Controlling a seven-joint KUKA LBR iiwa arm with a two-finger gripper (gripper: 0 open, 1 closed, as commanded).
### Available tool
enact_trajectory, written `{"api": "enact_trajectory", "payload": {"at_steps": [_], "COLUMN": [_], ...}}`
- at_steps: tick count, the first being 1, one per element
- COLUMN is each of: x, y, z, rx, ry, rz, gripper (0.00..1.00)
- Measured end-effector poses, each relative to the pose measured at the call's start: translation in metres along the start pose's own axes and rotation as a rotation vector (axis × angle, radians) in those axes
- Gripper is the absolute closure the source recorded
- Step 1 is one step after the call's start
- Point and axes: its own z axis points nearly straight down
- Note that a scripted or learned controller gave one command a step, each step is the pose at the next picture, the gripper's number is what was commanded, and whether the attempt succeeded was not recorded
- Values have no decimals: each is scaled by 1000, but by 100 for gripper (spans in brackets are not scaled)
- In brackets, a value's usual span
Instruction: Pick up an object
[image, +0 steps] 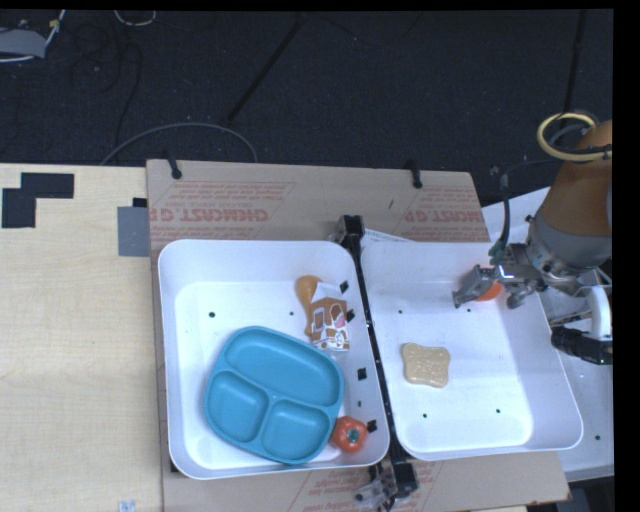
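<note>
You've got the arm (575, 205) coming in from the right, w/ the gripper (487, 287) low over the right bin (555, 425), upper-right part of it. There's something small and orange (487, 290) right at the fingertips — looks like it sits between the fingers, but it's too small to say for sure, and I can't tell if the fingers are spread or pressed together.

Right bin contents: a beige flat piece (425, 364), roughly toast-shaped, lying on the floor near the middle, well apart from the gripper — below and left of it.

Left bin (175, 290): a blue divided tray (272, 393) w/ three compartments takes up the lower middle, lying at a tilt. A small red-orange tomato-like thing (349, 434) sits just beside the tray's lower-right corner, near the bin wall. Above the tray, a small printed packet (328, 325), and touching its top a tan-orange piece (308, 291) — shape unclear.

Both bins sit on cardboard (270, 200) on the bench; a black divider (362, 330) runs btw them.
</note>
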Motion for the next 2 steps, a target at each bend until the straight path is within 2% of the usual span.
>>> {"api": "enact_trajectory", "payload": {"at_steps": [1,2], "x": [-7,-6], "y": [1,1], "z": [61,95], "rx": [0,-1], "ry": [0,0], "rz": [0,0], "gripper": [0,0]}}
